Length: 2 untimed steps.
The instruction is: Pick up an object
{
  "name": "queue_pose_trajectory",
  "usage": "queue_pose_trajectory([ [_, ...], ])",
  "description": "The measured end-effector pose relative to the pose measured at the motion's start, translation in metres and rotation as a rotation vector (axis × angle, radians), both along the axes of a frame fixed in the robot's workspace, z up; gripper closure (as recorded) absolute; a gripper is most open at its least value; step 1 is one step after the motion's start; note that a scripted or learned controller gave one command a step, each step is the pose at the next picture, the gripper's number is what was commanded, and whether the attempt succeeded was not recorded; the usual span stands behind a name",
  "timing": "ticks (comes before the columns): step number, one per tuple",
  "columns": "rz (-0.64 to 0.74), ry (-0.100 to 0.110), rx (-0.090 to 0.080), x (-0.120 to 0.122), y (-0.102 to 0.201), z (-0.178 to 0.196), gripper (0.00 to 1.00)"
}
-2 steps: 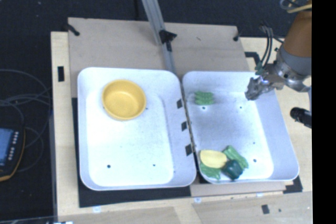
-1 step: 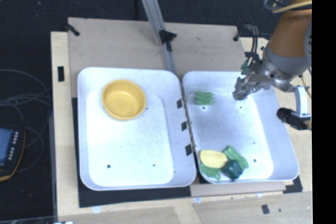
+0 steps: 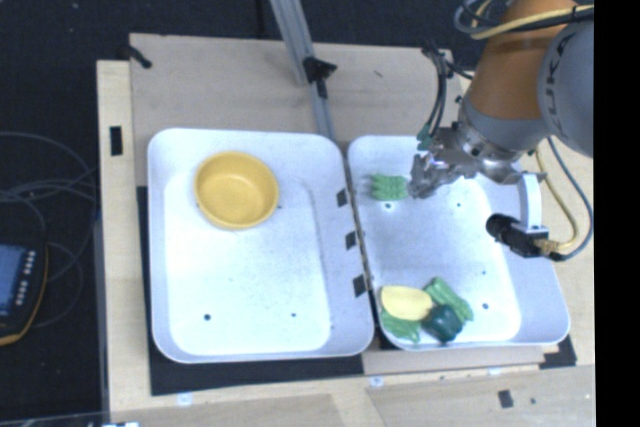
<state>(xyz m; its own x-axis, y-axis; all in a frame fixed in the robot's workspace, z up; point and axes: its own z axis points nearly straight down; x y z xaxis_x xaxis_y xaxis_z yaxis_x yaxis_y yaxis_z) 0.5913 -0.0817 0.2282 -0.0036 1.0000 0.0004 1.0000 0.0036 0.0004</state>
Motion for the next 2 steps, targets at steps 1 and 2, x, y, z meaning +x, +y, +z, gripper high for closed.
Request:
queue_pose_trajectory([
  [1, 0.001, -0.001, 0.001, -0.009, 0.055, 0.011, 1.0],
  [2, -0.001, 0.0, 0.0, -0.016, 0.102, 0.004, 1.0],
])
